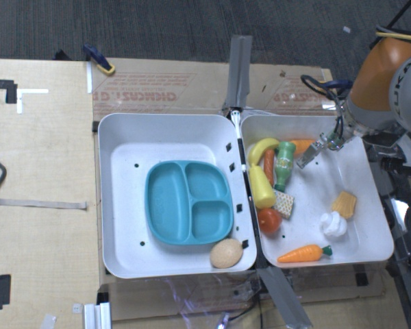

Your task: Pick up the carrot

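Note:
The carrot (303,253), orange with a green stub at its right end, lies flat along the near wall of the right bin (370,184). My gripper (308,156) hangs low over the far part of that bin, just right of a green bottle (283,164) and well away from the carrot. It points down and to the left, with an orange item (303,144) partly hidden behind it. Nothing of the carrot is near the gripper.
The right bin also holds a banana (259,149), a red sausage (268,167), a yellow piece (262,188), a tomato (268,219), a cracker (283,202), a tan wedge (343,203) and a white lump (333,224). The left bin (116,184) holds a teal divided plate (166,204) and an egg (226,253).

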Robot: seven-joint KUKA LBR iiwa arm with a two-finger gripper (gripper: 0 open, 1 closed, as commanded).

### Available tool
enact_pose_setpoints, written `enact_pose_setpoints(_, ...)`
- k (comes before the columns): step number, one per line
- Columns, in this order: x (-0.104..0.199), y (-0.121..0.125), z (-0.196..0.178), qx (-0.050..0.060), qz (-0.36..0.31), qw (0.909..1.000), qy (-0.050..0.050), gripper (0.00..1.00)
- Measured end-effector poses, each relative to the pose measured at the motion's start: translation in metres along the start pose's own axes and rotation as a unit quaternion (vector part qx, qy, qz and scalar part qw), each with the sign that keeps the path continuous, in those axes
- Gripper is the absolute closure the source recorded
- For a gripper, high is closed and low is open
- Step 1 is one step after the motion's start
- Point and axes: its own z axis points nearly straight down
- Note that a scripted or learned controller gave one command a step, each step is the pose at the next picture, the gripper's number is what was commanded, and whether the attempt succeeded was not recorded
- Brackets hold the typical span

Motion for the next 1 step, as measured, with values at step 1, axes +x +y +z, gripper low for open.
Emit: enact_pose_setpoints(1, 0.0129, 0.0208, 0.0001, 0.000, 0.165, 0.9862, 0.000, 0.00)
